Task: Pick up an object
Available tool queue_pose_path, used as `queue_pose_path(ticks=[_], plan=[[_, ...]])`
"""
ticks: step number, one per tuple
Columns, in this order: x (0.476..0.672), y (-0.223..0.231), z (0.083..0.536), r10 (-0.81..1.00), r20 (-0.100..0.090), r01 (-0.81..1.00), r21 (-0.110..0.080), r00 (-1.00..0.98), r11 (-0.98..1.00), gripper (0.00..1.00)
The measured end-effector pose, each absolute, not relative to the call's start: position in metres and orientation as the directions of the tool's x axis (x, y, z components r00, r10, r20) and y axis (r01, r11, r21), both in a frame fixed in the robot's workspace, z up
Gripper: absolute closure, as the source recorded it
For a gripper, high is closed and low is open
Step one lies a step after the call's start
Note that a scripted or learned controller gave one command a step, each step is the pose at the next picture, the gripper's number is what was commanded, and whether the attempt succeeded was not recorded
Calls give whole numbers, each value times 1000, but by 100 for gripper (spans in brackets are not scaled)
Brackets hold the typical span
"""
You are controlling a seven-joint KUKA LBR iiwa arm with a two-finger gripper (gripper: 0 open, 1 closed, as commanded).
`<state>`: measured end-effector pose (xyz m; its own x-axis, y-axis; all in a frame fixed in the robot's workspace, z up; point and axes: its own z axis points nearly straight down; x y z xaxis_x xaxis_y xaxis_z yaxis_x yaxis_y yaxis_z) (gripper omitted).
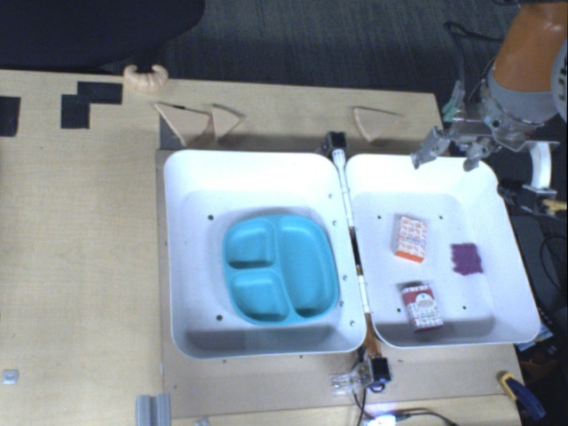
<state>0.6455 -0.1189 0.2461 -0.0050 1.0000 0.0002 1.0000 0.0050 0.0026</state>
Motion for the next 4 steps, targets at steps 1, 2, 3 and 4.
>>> queue_pose_path(ticks=[1, 2, 3, 4], plan=[[636, -164, 117, 1000, 0, 1000, -1, -3, 3, 0], [567, -172, 91, 1000, -3, 1000, 16, -2, 2, 0], [570, -171, 104, 1000, -2, 1000, 24, -3, 3, 100], [570, -171, 103, 1000, -1, 1000, 22, -4, 4, 0]])
